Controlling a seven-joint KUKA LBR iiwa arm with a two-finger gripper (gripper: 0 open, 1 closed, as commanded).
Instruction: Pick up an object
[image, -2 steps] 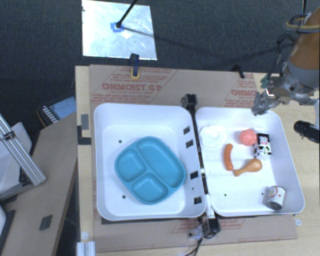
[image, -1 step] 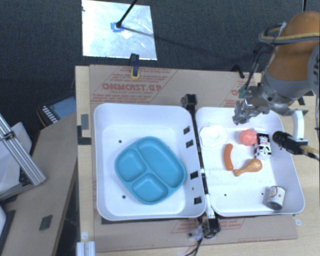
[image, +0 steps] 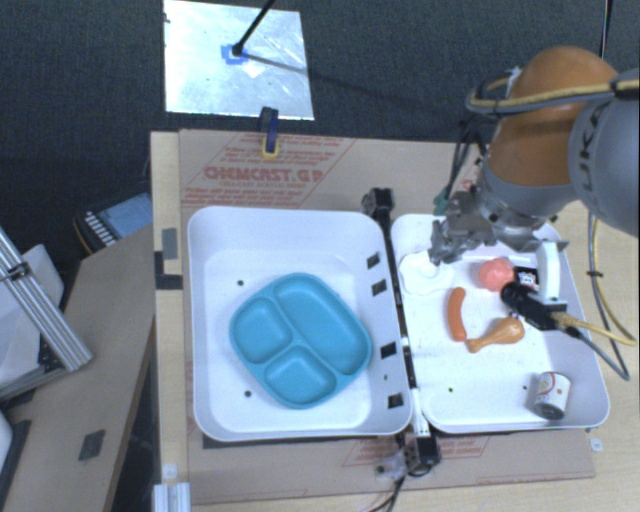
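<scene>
The end effector (image: 447, 245) hangs low over the back left part of the right bin (image: 590, 400). Its tip is dark and blurred, so I cannot tell how far open it is or whether it has hold of anything. The arm hides the bin's back edge. Near it lie a pink ball (image: 493, 273), an orange sausage (image: 456, 313) and a tan drumstick (image: 497, 334). A small can (image: 548, 394) sits by the front right corner. The left bin (image: 210, 400) holds a blue plate (image: 298, 340).

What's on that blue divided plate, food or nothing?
Empty. All three compartments of the blue plate show bare blue, with nothing in them; it lies flat in the left bin.
</scene>
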